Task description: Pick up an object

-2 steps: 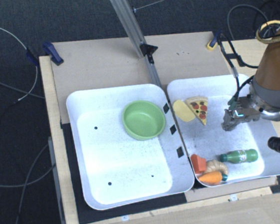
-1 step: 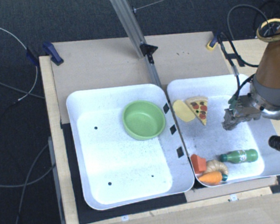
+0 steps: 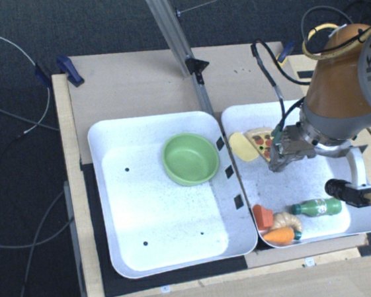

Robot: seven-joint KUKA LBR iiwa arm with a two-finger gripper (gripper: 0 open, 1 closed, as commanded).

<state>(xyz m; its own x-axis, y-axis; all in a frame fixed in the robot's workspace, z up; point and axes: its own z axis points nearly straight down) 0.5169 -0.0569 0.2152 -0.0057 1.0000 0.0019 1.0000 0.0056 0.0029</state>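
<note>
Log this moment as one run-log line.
tool: right bin, beside pizza slice | grasp: unconfirmed | green bowl: left bin

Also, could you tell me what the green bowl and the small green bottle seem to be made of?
The green bowl looks like moulded plastic: uniform pale green, smooth, softly matte, no glaze glare. The green bottle appears to be glossy translucent plastic, judging by the bright highlights along its body, though it is too small to be sure.

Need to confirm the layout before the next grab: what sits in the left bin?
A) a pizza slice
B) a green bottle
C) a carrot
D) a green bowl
D: the green bowl sits alone in the left bin, while the bottle, carrot and pizza slice lie in the right bin.
</note>
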